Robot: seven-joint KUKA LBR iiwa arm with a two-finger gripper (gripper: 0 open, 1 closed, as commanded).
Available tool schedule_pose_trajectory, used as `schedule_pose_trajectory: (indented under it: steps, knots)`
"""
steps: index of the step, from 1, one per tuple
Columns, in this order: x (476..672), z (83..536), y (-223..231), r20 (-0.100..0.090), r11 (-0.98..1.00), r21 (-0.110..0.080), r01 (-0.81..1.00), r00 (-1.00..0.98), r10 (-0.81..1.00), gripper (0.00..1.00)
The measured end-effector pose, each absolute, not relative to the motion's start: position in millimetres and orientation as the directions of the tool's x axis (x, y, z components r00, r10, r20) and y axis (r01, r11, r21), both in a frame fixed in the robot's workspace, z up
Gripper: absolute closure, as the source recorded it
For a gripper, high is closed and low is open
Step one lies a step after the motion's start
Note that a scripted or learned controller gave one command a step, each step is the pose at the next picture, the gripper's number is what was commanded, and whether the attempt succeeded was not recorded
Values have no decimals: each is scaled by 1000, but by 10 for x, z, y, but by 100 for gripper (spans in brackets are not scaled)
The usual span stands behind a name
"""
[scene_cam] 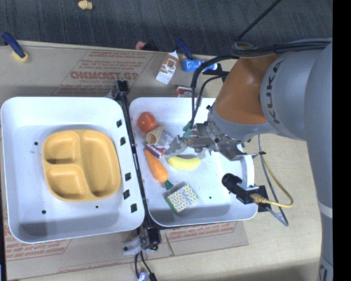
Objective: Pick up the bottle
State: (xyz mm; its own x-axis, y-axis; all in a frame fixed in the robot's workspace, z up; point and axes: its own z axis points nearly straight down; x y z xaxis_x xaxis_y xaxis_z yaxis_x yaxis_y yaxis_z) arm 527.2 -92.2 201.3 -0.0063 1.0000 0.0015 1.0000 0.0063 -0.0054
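Bottle (157, 151) lies beside the carrot (158, 169), just left of arm's end (186, 143).

A dark grey ribbed floor (164, 10) ran across the top of the view, with a small yellow scrap (85, 4) lying on it. Below it sat a pale bench top (292, 244) covered with a brown cardboard sheet (105, 69) printed in red lettering. Blue clamps (14, 47) gripped the cardboard's far edge at the left and near the middle (187, 60). Light fell evenly, casting soft shadows.
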Motion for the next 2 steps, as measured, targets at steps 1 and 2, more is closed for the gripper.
schedule_pose_trajectory:
  steps: [1, 2]
  knots:
    - [5275, 2113, -920, 2, 12, -8, 1000, -12, 1000, 100]
    - [4776, 2093, -1866, 0, -33, -5, 999, 33, 999, 100]
